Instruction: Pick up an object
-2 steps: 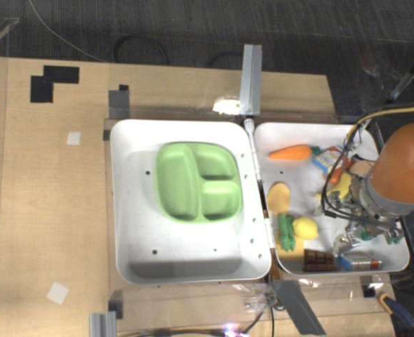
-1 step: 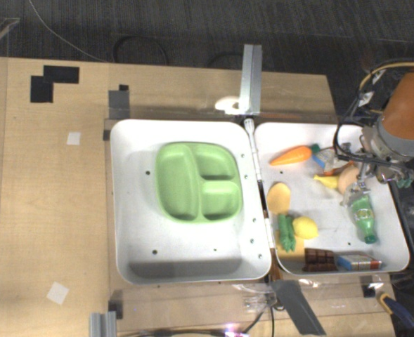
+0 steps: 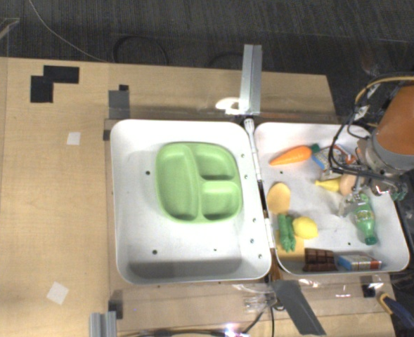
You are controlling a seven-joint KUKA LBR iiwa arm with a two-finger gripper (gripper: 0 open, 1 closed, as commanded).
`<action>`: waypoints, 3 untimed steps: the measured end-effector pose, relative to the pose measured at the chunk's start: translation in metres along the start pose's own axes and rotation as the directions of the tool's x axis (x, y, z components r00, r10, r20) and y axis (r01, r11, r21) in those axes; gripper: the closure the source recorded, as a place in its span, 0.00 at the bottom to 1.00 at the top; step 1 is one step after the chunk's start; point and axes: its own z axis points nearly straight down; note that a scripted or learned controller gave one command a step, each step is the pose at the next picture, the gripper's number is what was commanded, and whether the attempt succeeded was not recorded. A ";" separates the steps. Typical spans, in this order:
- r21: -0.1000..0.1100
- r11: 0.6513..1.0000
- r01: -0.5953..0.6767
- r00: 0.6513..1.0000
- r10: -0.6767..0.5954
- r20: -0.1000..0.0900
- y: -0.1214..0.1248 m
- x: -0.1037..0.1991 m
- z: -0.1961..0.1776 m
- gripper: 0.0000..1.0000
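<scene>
The right bin [image 3: 403, 248] holds several small objects. An orange carrot [image 3: 291, 155] lies at its back, and a yellow piece [image 3: 327, 184] sits near the middle. A green bottle [image 3: 365, 222] lies at the right. A yellow lemon [image 3: 305, 227], a green vegetable [image 3: 285, 232] and a pale yellow slice [image 3: 279, 196] are at the left. A brown chocolate bar [image 3: 318, 260] and a marker [image 3: 358, 263] rest along the front wall. My gripper [image 3: 350, 196] hangs low over the bin's right half, just left of the bottle's top and beside the yellow piece.
The left bin [image 3: 133, 258] carries a green divided plate [image 3: 197, 180]. A metal post [image 3: 251, 79] stands behind the seam between the bins. The arm's orange band [image 3: 405, 121] and loose cables [image 3: 354, 128] overhang the right bin's back right corner.
</scene>
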 end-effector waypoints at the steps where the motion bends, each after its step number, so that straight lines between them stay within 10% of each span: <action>1: 0.000 0.999 -0.036 0.999 0.036 0.000 0.009 0.058 -0.002 0.00; 2: 0.003 1.000 -0.018 1.000 0.018 0.006 0.012 0.078 -0.003 0.00; 3: 0.001 1.000 -0.024 1.000 0.024 0.006 0.078 0.042 -0.003 0.00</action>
